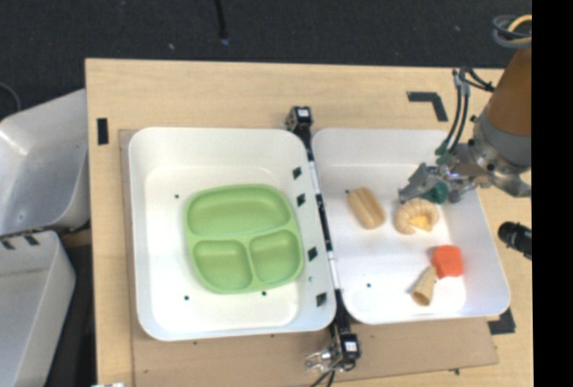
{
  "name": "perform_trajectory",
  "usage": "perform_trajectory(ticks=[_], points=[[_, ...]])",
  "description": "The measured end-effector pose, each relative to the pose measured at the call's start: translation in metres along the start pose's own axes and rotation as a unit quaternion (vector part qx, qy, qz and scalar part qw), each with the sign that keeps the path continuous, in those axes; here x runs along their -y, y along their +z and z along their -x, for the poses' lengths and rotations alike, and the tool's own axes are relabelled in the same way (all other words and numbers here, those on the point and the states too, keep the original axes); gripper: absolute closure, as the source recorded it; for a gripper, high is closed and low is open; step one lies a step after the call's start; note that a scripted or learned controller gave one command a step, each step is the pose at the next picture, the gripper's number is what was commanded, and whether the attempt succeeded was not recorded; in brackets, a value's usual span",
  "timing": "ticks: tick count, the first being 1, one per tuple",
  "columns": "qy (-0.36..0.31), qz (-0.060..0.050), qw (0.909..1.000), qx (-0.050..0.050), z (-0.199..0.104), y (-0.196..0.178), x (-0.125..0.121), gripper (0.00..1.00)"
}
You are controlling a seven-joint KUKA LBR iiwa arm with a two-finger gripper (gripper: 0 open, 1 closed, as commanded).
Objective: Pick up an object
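- Task's thing (judged): the pale yellow lump (417, 216), the item lying closest under the claw. It rests on the floor of the right bin (376, 163), toward that bin's right side and about midway between its far and near walls.
- Appearance: rounded and knobbly, cream to yellow, with a darker hollow at its middle; it reads as a soft or moulded toy food, though its exact kind is too small to tell.
- Claw (436, 185): it hangs just beyond the far edge of the lump, touching or nearly so. Grey metal parts and a teal piece show at its tip, and whether it is spread or closed cannot be told. Nothing is seen between its tips.
- Progress (judged): the approach is made and no lift has taken place; the lump lies flat in the bin. Closing on it and raising it are left to do.
- Neighbours in the right bin: a tan cylinder (365, 208) just left of the lump, apart from it; an orange block (448, 261) nearer the camera; a beige cone (423, 288) beside the block, nearest the near wall.
- Left bin (152, 163): holds a green divided tray (243, 236), well apart from the claw.
- Counter (206, 90): light wood, carrying both bins side by side.
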State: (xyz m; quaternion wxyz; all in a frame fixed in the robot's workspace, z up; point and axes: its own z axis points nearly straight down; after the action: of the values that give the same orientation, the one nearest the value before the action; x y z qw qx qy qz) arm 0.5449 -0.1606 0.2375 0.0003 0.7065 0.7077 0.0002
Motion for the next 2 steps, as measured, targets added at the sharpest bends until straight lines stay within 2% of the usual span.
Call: perform_trajectory(ticks=[1,2], points=[[0.001,-0.003,1.0000,0.000,0.006,0.062,-0.001,0.00],[0.002,-0.001,1.0000,0.001,0.008,0.106,-0.006,0.00]])
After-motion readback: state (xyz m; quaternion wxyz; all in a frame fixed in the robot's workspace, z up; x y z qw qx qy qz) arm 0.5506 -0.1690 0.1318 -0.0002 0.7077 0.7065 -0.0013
